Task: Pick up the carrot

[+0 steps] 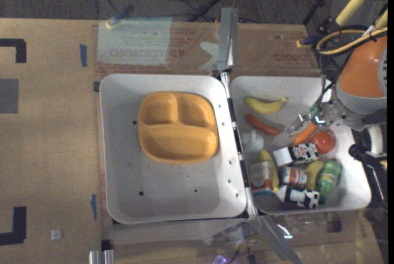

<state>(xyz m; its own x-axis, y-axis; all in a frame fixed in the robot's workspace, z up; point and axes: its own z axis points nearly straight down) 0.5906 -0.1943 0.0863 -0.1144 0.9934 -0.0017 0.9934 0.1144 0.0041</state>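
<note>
An orange divided plate [178, 126] is seen in the left bin [117, 195]. In the right bin [360, 192], the carrot [305, 133] lies tilted beside a red tomato [324, 141]. The claw [309, 116] hangs just over its upper end; its opening cannot be told. The grip is best centred on the carrot, clear of the tomato.

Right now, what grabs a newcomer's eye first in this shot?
The orange divided plate sits alone in the left bin. The right bin holds a crowd of toy foods: a banana near its far edge and small bottles clustered toward the near edge. The tool hangs right at the carrot.
</note>
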